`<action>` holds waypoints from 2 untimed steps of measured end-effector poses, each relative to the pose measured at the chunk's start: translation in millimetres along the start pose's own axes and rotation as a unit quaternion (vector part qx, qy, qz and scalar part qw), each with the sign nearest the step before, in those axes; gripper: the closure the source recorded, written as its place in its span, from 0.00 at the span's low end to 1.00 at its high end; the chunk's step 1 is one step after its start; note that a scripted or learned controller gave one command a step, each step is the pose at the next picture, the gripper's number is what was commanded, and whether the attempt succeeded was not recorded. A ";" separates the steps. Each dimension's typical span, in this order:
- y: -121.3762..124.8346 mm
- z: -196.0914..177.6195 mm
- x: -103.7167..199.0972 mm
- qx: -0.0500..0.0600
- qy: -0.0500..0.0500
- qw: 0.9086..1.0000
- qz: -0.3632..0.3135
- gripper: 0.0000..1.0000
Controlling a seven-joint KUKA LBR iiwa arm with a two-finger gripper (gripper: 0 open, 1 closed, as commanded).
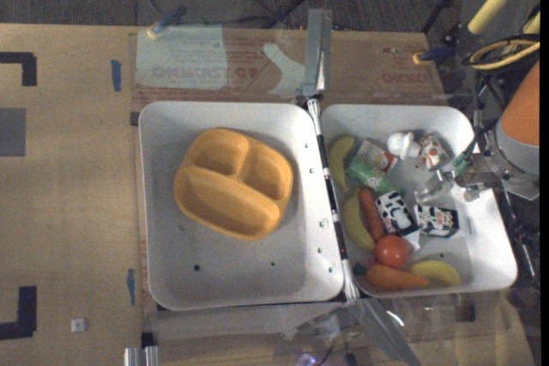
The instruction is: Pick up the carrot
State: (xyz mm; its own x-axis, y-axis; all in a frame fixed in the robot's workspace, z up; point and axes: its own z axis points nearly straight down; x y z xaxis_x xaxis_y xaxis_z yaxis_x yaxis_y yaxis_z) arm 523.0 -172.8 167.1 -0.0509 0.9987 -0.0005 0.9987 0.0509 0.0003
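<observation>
We see the bench [69,184] carrying two white bins side by side, and we place everything against the right bin [493,244]. Just beside it, sharing its near-side wall, sits the left bin [171,270], which holds a yellow divided plate [233,183] lying flat toward its far half. The arm [525,120], grey with its orange band, comes in over the right bin's right rim, and its gripper [448,178] hangs above the bin's middle, over the clutter there; we cannot tell how its fingers stand, and nothing is visibly in its grasp. Inside the right bin, a long banana [353,223] lies along the left wall, with a second yellow-green piece of fruit [340,160] above it near the far left corner. The carrot [395,277] lies on its side along the bin's near edge, its green end toward the near left corner, well apart from the gripper. A small banana [436,272] lies just beside the carrot's tip. A tomato [392,250] is touching the carrot from above. Two cow-patterned cartons [396,212] lie near the bin's centre, and a green can [371,167] lies toward the far left.
</observation>
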 end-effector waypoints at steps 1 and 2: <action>-44.4 74.7 -39.5 0.002 0.007 0.993 -0.116 0.00; -43.6 66.2 -41.5 0.002 0.005 0.993 -0.116 1.00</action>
State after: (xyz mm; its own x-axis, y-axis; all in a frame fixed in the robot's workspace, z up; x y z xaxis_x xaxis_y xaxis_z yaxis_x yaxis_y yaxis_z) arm 481.7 -216.5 100.9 -0.2788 0.9603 0.0098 0.9603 0.2789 -0.0023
